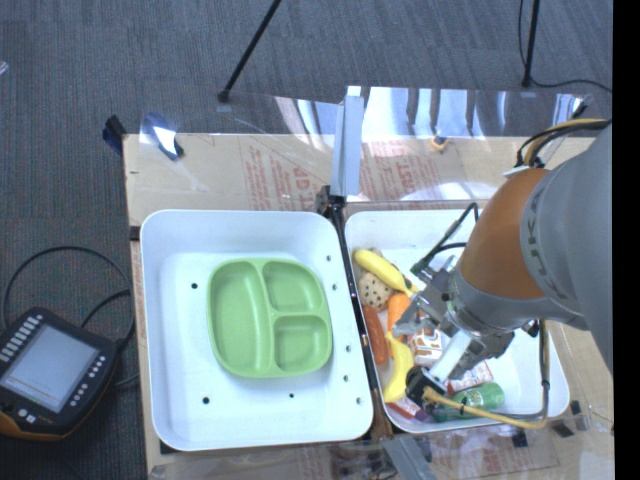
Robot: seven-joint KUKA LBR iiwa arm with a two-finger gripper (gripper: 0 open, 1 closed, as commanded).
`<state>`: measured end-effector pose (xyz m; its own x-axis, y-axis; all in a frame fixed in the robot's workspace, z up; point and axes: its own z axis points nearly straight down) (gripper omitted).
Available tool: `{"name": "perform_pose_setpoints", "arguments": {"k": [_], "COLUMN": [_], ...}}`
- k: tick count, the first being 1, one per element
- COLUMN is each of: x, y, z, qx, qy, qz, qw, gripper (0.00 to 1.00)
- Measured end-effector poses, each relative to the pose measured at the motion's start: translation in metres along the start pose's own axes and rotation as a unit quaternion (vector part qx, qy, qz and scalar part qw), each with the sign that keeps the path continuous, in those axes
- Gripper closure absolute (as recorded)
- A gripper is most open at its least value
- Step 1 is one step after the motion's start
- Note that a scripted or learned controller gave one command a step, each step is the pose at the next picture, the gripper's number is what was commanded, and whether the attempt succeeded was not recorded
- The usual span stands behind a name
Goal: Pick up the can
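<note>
Reaching in from the right, the grey arm (pixel 575 228) with its orange band hangs low over the right bin (pixel 400 224), and its gripper (pixel 426 313) sits down among the clutter on that bin's left half. Whether the gripper is open or closed cannot be told, because the wrist and its fittings cover it from above. The can (pixel 428 346), white with a red and orange label, lies in the right bin just below the gripper in the view, close against it, and nothing shows it being gripped. A banana (pixel 378 266) lies slantwise near the bin's upper left. A second banana (pixel 397 373) curves along the left of the can. A carrot (pixel 375 334) lies beside the left wall, with a speckled tan lump (pixel 373 290) just above it. Near the bin's lower edge are a green bottle (pixel 484 398) and a red packet (pixel 472 375). The left bin (pixel 160 268) holds a green divided plate (pixel 270 318), lying flat near its middle. On the carpet left of the bench rests a handheld control screen (pixel 45 370).
</note>
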<state>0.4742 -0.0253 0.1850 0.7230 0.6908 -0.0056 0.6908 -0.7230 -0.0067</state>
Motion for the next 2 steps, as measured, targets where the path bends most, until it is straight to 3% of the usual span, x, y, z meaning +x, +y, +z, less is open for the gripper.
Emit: {"name": "perform_pose_setpoints", "arguments": {"k": [1,2], "x": [0.063,0.166], "y": [-0.065,-0.042], "z": [-0.077,-0.016], "qx": [-0.002,-0.001], "qy": [0.000,0.000], "qz": [0.208,0.180], "qw": [0.9782,0.9837], "gripper": [0.00,0.00]}}
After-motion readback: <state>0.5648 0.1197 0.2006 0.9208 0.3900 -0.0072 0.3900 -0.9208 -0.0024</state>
